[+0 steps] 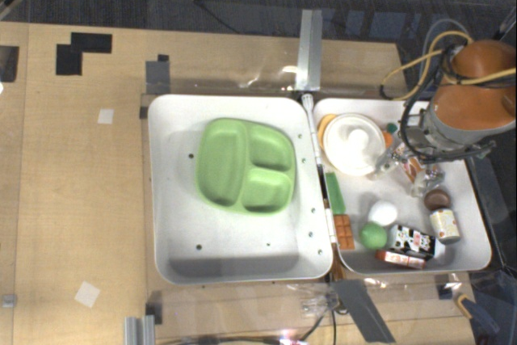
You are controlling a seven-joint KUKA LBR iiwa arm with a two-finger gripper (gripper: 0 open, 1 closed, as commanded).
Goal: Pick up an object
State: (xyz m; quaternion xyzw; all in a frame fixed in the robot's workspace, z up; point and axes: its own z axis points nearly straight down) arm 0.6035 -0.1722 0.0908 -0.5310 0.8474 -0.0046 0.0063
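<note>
My gripper (412, 171) hangs low over the upper right part of the right bin (478, 248), under the orange-banded wrist (477, 85). It is just right of a white bowl (353, 143) and just above a brown round object (437, 199). A small orange-brown item (414, 167) lies right at the gripper; whether it is held I cannot tell. Lower in the bin lie a white ball (383, 213), a green ball (373, 236), a small can (445, 225), a patterned black-and-white box (414, 241) and a red bar (401, 258).
The left bin (161, 198) holds a green divided tray (242, 166). A green stick (334, 193) and a brown segmented bar (344, 231) lie along the right bin's left wall. An orange disc (325, 128) peeks from behind the bowl. Yellow cables (420, 65) loop behind the wrist.
</note>
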